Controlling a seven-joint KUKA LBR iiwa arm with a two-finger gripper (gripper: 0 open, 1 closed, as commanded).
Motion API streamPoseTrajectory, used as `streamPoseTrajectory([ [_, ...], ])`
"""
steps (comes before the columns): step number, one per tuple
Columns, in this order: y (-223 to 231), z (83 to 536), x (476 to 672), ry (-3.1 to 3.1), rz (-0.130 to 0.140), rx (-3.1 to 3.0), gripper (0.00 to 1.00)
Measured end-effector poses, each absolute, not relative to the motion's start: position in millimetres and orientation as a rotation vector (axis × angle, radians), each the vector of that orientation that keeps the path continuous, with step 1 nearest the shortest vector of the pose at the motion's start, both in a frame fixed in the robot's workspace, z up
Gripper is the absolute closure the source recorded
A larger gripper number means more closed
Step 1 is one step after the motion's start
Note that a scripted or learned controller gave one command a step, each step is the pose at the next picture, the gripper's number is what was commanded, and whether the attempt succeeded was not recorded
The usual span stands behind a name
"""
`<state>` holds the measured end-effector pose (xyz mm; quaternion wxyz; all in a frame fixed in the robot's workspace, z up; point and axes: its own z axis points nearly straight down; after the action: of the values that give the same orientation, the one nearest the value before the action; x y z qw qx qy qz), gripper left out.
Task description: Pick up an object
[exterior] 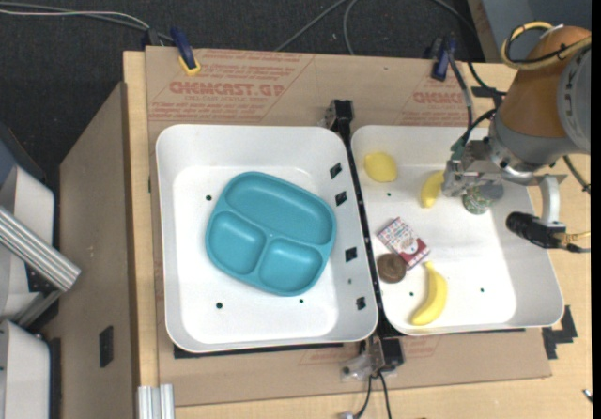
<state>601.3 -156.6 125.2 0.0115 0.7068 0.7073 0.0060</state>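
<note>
Gripper (467, 184) low over right bin (526, 300), near its back; jaw state unclear. Small yellow piece (431, 190) just left of it. Lemon (380, 166), banana (428, 298), brown ball (391, 268), patterned packet (402, 239) also there. Teal plate (269, 232) in left bin (178, 220).

The grey arm with its orange band (545, 79) reaches in from the right, and its two-finger gripper (467, 190) hangs low over the right-hand shallow white bin (507, 295). Just left of the fingertips lies a small yellow oblong piece (431, 190), close beside them. Further left sits a round yellow lemon-like ball (380, 166). Below the fingers, well apart, lie a pink-and-white printed packet (401, 239), a brown round lump (392, 267) and a yellow banana (429, 296). Across the divider, the left white bin (188, 163) carries a teal three-compartment plastic plate (270, 232).
</note>
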Motion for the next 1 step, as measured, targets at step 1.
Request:
streamPoseTrajectory([
  [1,-157.6,169.0,603.4,2.219,0.005,2.217,1.0],
])
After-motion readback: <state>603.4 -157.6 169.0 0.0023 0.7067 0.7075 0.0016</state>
